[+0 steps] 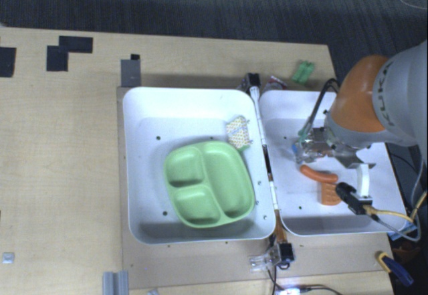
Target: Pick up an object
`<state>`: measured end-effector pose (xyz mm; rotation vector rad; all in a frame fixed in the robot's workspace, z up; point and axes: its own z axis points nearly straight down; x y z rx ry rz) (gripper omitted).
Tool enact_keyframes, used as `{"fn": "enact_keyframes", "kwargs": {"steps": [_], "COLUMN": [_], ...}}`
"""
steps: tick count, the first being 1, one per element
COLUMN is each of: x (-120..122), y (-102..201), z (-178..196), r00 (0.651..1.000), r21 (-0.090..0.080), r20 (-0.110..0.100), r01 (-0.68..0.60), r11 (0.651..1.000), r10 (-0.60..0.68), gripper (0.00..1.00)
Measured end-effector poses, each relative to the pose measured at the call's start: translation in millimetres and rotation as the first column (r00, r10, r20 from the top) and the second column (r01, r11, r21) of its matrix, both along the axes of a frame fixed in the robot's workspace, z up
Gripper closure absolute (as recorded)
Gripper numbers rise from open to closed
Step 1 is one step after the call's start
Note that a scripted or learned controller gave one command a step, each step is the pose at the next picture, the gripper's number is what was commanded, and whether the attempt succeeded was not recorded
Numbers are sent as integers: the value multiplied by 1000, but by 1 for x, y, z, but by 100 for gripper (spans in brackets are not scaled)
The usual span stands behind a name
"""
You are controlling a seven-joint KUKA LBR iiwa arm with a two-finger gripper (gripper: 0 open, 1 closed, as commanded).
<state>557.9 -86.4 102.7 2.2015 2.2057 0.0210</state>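
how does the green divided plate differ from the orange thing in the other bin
The green divided plastic plate is broad, squarish and lies in the left white bin. The orange elongated object is far smaller, narrow and lies in the right white bin, just below the gripper. Both rest on bin floors.

You see a green divided plate (pixel 209 183) lying flat in the left bin (pixel 144 153), a small patterned piece (pixel 237 130) just beside its upper right corner, and an orange object (pixel 322 183) in the right bin (pixel 287 110).
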Motion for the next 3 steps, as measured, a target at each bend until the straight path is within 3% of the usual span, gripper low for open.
{"fn": "enact_keyframes", "kwargs": {"steps": [1, 2, 3], "x": [-1, -55, -53], "y": [0, 1, 2], "z": [-1, -16, -5], "r00": [1000, 1000, 1000], "r21": [0, 7, 7], "r20": [-3, -17, -11], "r01": [0, 1, 1], "r11": [1000, 1000, 1000], "r10": [0, -1, -1], "gripper": [0, 0, 100]}}
